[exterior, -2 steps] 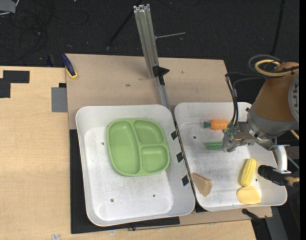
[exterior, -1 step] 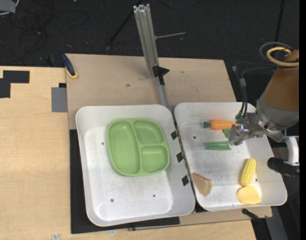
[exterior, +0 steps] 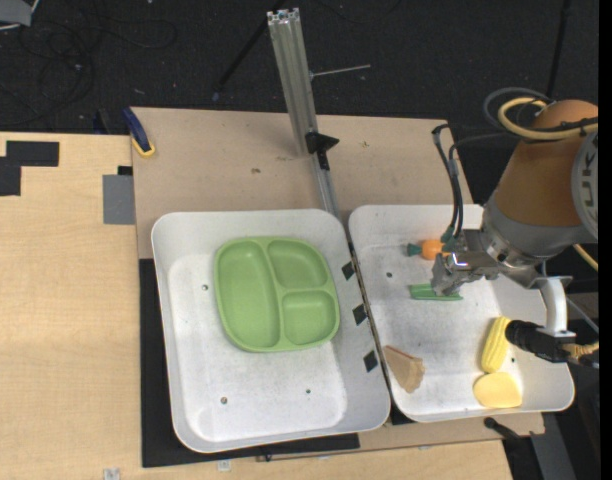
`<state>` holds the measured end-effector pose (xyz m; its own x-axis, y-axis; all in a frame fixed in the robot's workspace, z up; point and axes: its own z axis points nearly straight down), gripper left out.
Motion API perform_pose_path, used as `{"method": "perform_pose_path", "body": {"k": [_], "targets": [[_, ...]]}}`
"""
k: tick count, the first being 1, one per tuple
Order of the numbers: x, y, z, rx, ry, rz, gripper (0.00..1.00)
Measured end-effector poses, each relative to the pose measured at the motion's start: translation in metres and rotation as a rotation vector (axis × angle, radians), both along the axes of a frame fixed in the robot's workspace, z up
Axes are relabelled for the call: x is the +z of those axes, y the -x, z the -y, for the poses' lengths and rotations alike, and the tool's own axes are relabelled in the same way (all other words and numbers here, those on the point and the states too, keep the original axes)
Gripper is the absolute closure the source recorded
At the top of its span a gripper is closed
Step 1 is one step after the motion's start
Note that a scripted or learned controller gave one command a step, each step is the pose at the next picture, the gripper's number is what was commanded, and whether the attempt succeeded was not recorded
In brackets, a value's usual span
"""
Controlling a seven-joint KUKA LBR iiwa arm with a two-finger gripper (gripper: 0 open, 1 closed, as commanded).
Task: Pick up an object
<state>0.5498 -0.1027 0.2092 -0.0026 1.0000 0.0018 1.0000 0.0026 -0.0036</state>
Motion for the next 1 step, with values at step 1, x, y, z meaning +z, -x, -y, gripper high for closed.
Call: {"method": "perform_pose_path", "body": {"k": [1], "targets": [[-0.0033, 0.0034, -0.0554, -0.002, 0.001, 0.0, 1.0]]}}
